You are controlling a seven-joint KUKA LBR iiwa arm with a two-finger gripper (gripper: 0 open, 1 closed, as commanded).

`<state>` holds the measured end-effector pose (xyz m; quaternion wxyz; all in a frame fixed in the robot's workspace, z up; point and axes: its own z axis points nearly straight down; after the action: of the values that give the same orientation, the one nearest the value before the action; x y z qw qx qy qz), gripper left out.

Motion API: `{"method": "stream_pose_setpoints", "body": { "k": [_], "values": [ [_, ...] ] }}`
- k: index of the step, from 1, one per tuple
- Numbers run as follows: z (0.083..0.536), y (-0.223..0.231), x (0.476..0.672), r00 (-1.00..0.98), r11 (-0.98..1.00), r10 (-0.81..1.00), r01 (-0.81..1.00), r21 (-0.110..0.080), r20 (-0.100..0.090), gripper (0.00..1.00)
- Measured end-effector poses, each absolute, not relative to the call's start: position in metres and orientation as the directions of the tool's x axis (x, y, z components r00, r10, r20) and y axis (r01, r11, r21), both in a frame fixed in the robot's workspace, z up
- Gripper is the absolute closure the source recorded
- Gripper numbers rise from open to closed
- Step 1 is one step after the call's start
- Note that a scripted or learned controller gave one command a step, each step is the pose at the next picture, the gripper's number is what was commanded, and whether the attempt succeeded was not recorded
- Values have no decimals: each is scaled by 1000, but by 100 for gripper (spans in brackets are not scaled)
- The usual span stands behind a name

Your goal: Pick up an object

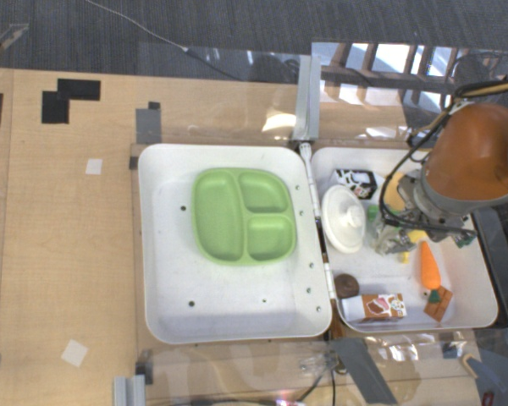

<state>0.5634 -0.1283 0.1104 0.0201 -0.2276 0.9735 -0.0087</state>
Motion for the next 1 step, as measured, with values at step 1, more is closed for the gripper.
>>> {"method": "stream_pose_setpoints", "body": {
  "k": [1],
  "values": [
    [256,-122,637,-879,879,-477,-477,-9,-17,100]
  ]
}}
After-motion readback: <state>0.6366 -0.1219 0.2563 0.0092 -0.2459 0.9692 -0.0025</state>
